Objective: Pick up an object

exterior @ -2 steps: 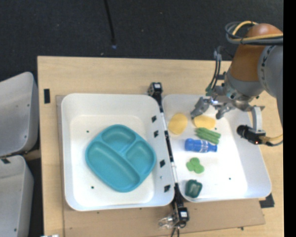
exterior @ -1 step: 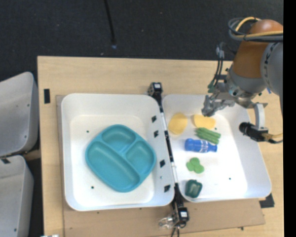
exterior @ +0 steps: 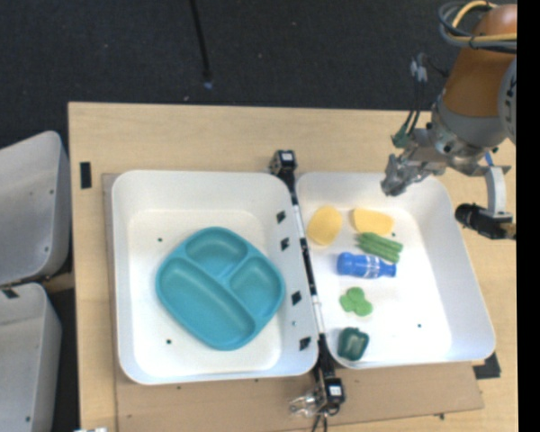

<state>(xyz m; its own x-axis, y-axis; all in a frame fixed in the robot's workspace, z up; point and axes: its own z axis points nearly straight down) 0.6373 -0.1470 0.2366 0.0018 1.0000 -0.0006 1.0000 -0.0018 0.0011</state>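
Hovering gripper point(exterior: 394, 185), finger state unclear, just above-right of yellow piece point(exterior: 372, 220) in right bin point(exterior: 450, 277).

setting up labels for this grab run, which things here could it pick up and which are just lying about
Could be picked, all in the right bin:
gripper above the bin's far edge
round yellow piece
yellow wedge
green bean pod
blue bottle
small green piece
dark green cup

Lying about:
teal divided plate in the left bin
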